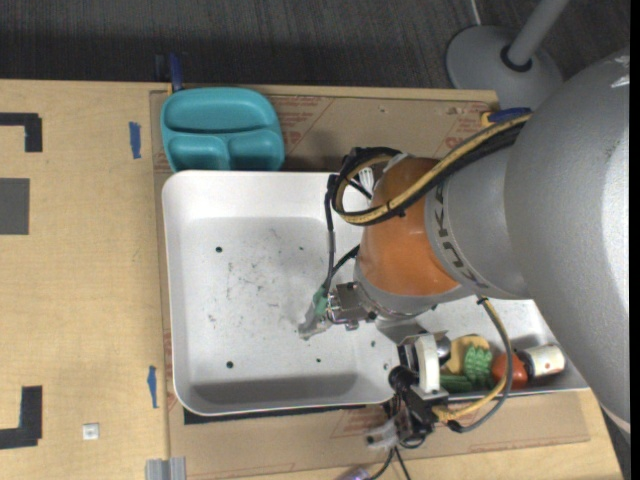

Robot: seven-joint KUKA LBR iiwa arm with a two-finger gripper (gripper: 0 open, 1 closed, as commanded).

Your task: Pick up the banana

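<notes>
End effector [312, 320] low over white bin [200, 218], fingers unclear

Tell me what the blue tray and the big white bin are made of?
The blue tray looks like moulded plastic: one even teal colour, rounded corners, soft sheen, pressed-in compartments. The white bin seems plastic too, smooth and matte with rounded edges, though grey scuffs and specks mark its floor; painted metal can't be ruled out. Both rest on a brown board that looks like cardboard.
</notes>
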